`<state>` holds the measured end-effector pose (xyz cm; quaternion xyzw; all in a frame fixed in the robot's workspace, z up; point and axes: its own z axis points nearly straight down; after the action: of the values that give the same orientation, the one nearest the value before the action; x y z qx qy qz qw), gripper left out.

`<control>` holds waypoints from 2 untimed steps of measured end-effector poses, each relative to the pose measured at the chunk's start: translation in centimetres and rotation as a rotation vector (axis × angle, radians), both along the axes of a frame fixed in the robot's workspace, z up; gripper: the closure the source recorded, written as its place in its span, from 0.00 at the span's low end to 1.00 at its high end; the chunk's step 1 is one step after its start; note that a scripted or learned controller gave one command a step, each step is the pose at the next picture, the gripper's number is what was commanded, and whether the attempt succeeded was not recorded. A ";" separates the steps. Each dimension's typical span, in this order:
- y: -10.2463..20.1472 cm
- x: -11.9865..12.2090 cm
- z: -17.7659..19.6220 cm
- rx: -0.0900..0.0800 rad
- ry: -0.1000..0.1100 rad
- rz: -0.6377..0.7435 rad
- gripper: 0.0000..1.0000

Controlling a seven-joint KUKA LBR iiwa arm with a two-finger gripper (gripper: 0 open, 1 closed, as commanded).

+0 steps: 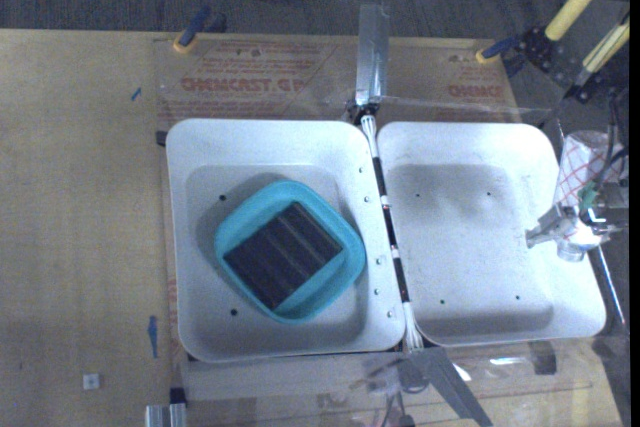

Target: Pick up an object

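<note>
Gripper [562, 237]: at the right bin's [470, 310] right rim; whether it is open cannot be told, and nothing is seen in its hold. Going left to right: the left bin [195, 155] contains a blue container [290, 250] with a dark ribbed block resting in it, well apart from the gripper. Recommendation: travel across the divider, centre above the container's rim, then descend squarely before closing.
</note>
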<state>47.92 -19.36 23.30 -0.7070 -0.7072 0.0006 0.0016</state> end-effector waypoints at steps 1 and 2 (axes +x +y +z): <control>5.0 7.6 -7.7 -0.002 -0.002 -0.020 0.00; 0.5 12.4 -14.1 -0.002 -0.003 0.142 0.00</control>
<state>60.30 -18.82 9.19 -0.6552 -0.7555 0.0002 0.0000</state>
